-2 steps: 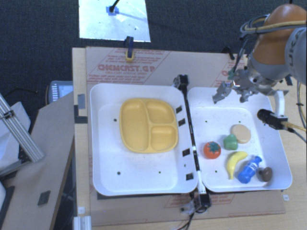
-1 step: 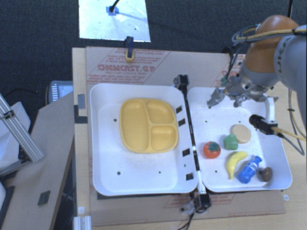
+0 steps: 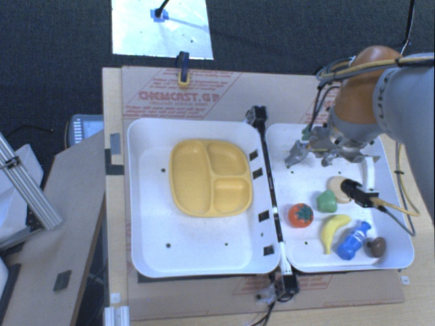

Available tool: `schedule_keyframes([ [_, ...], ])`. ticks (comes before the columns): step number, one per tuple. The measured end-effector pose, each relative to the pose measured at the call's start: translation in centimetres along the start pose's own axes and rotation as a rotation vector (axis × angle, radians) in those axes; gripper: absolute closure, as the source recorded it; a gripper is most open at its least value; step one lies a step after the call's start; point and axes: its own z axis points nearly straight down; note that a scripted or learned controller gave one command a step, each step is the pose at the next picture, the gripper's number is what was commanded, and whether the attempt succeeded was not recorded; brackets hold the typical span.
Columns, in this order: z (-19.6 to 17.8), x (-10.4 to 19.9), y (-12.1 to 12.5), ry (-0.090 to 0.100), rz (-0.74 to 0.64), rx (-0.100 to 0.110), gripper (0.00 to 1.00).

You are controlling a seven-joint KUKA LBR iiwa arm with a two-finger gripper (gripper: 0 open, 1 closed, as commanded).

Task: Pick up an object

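Nearest the front edge of the right bin (image 3: pixel 394 253) lie a blue bottle (image 3: pixel 352 242), a banana (image 3: pixel 332 229) and a tomato (image 3: pixel 300 214). Farther back over bare floor hangs the gripper (image 3: pixel 312 152), fingers apart and holding nothing. Best, I judge, to centre above one separated item, perhaps the tomato, before descending.
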Motion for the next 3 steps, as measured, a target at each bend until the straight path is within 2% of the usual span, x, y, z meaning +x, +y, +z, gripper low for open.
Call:
schedule_keyframes([
  [1,-1.4,-0.1,0.2,-0.002,0.001,-0.005,1.0],
  [2,-7.8,-0.4,0.4,-0.002,-0.002,-0.01,1.0],
  [3,-13.3,0.6,0.9,-0.001,-0.005,-0.011,1.0],
])
